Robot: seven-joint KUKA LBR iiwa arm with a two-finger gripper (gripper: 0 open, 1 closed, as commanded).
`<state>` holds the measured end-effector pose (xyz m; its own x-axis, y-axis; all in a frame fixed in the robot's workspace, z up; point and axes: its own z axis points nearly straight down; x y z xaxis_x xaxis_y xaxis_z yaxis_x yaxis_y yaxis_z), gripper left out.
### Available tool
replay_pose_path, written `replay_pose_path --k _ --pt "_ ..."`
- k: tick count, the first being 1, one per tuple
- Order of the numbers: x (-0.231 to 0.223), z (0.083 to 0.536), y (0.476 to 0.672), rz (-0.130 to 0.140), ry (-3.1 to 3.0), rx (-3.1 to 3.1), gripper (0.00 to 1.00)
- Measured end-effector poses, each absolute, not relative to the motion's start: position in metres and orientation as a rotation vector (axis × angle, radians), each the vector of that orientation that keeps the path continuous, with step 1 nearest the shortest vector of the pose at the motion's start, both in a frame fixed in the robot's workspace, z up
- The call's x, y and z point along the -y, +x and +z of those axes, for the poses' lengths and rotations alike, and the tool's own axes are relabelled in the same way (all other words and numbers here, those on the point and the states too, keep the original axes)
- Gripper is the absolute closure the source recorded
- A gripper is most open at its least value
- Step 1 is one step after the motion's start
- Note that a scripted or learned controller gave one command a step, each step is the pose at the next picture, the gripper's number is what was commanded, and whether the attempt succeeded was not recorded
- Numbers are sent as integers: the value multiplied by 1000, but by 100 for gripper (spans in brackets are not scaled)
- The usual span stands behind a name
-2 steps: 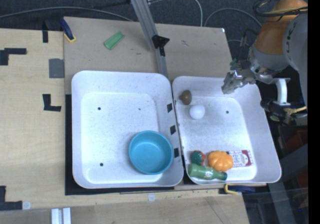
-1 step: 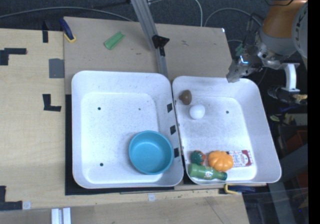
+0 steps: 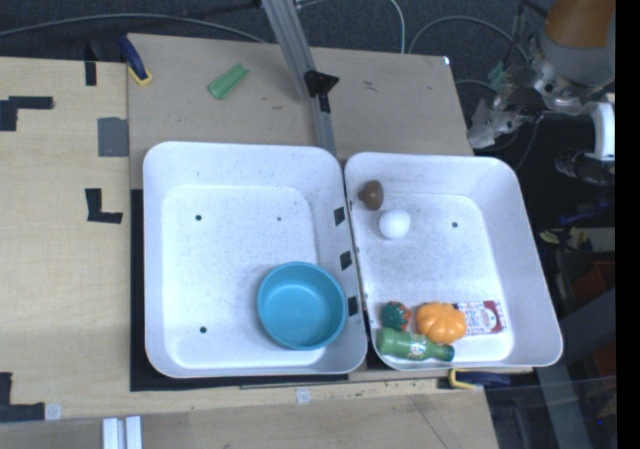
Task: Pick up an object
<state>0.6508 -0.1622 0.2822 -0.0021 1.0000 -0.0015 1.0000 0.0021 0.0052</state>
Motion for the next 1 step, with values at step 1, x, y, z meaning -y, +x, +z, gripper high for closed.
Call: replay_pose_path --k 1 --pt "112 279 626 -1 2217 -2228 100"
